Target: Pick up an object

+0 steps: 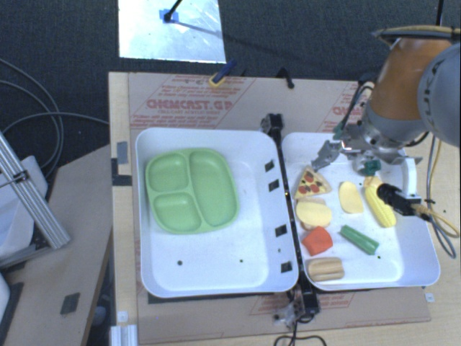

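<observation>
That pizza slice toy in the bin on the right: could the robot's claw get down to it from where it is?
Probably yes. The pizza slice lies flat with nothing on top, and the gripper hovers just above and behind it.

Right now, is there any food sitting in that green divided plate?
Empty. The green plate lies flat in the left bin, all three compartments bare; the toy food is in the right bin.

The cardboard-topped bench (pixel 194 96) carries two white bins, the left bin (pixel 216 265) touching the right bin (pixel 410 265).
</observation>
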Robot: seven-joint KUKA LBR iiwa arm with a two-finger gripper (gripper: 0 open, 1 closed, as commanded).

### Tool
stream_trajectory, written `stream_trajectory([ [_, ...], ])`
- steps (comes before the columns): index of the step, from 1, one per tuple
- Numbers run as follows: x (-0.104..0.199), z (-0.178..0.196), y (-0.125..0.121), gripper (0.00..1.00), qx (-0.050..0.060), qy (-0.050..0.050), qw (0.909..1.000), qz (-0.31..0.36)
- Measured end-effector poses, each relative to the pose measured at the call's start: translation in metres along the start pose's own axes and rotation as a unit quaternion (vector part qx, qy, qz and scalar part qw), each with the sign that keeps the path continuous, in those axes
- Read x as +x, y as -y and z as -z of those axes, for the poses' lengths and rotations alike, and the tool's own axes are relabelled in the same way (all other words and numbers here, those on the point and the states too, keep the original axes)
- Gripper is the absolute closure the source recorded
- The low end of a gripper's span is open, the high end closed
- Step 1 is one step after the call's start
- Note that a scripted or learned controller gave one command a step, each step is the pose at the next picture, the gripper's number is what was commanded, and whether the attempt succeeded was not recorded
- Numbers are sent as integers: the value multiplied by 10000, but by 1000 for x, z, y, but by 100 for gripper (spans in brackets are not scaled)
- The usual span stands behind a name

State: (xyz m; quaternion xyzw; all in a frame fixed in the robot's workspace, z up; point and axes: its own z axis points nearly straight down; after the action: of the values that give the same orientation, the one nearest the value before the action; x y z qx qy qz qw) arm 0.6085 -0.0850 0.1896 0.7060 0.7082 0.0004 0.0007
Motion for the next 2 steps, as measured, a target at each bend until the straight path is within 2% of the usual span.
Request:
stream_trajectory([
  [1,-15,-108,22,0,3,-11,10000,-21],
  [2,1,-90,89,0,24,-11,10000,-17],
])
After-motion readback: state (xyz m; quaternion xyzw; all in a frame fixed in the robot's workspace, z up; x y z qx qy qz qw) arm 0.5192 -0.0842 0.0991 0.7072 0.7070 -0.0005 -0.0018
